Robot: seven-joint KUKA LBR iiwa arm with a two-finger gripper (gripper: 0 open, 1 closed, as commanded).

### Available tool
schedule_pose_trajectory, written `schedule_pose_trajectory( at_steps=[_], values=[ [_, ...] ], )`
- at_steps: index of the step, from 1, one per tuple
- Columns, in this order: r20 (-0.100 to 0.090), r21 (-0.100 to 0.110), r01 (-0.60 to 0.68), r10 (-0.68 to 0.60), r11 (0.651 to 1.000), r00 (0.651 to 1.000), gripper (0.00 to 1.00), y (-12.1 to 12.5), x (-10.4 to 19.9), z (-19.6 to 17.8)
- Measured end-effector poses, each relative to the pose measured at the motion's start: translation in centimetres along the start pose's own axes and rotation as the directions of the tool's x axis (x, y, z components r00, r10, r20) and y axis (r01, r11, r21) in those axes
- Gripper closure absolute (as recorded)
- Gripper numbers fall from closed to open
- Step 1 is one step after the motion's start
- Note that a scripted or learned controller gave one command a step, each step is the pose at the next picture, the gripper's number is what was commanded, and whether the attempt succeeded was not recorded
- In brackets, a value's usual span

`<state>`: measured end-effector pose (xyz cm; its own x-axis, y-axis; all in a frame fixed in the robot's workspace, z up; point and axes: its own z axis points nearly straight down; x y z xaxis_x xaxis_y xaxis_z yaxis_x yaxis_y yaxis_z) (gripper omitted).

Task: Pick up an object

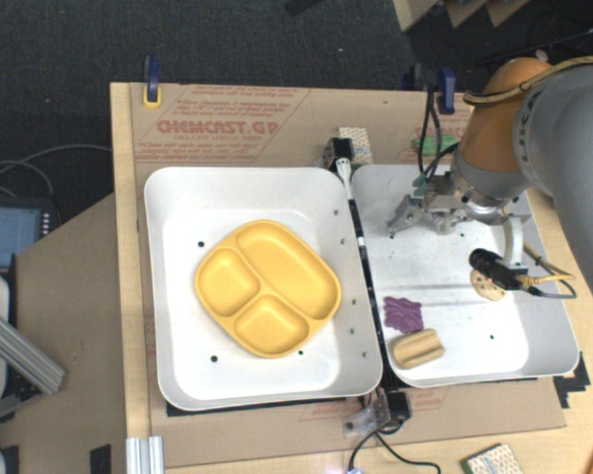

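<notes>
"White plastic, two shallow bins side by side, seen from the overhead camera. What is in the left bin (168, 265)?"

"One yellow divided plate (267, 286), lying flat near the middle. Nothing else is noted there."

"And the right bin (455, 294)?"

"Two candidates for the pick. A small purple piece (403, 312) lies close to the bin's left wall. A tan block (417, 348) lies just beside it, nearer the front rim; whether the two touch cannot be told."

"Position of the gripper (430, 212)?"

"Low over the far end of the right bin, above bare floor. Nothing is seen in its grasp. Whether it is open or closed cannot be told from this angle (the wrist hides too much)."

"So which way do the objects lie from it?"

"Both lie toward the front of the bin, down the picture from the gripper and a little to its left, well apart from it. The purple piece is the nearer of the two."

"Long axis of the block?"

"Roughly across the bin, left to right in the view, its right end tipped slightly toward the far side. In my judgement, a grasp would need to close across that axis, from front and back."
</notes>
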<state>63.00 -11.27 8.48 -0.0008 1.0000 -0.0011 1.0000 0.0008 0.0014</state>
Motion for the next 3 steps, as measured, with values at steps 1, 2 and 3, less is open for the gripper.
schedule_pose_trajectory(
  at_steps=[1, 2, 3],
  values=[
    [0.000, 0.000, 0.000, 0.000, 1.000, 1.000, 0.00, 0.00, 0.00, 0.00],
    [0.000, 0.000, 0.000, 0.000, 1.000, 1.000, 0.00, 0.00, 0.00, 0.00],
    [0.000, 0.000, 0.000, 0.000, 1.000, 1.000, 0.00, 0.00, 0.00, 0.00]
  ],
)
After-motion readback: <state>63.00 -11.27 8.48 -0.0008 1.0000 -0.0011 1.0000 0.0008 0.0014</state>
